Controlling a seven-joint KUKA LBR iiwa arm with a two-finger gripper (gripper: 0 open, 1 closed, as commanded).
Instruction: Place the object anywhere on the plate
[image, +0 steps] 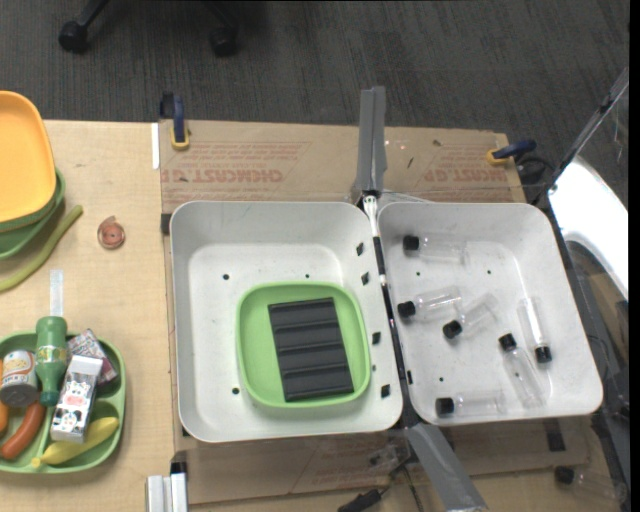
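Nearest the lens, at about 7 o'clock on the surface, a green divided dish (118, 405) holds toy food and small cartons; none of it belongs to the job.

Just past centre toward 9 o'clock sits the left bin (200, 300), and inside it the green plate (255, 340). A black ribbed block (310, 348) lies flat on the plate, inside its rim on every side. Its long axis runs roughly 12 to 6, with the ribs crossing from 9 to 3. If this block is the object meant, the placing looks done, since it rests wholly on the plate.

At 3 o'clock, the right bin (570, 330) carries a scatter of clear vials (435, 300) with black caps, all lying on their sides and well apart from the plate.

Whether the end effector is apart, together or clamped on something, I cannot tell. The arm's side is 3 o'clock, so the block lies toward 9 o'clock from there, across the wall where the bins meet. A reach from that side would meet the block's long flank first.
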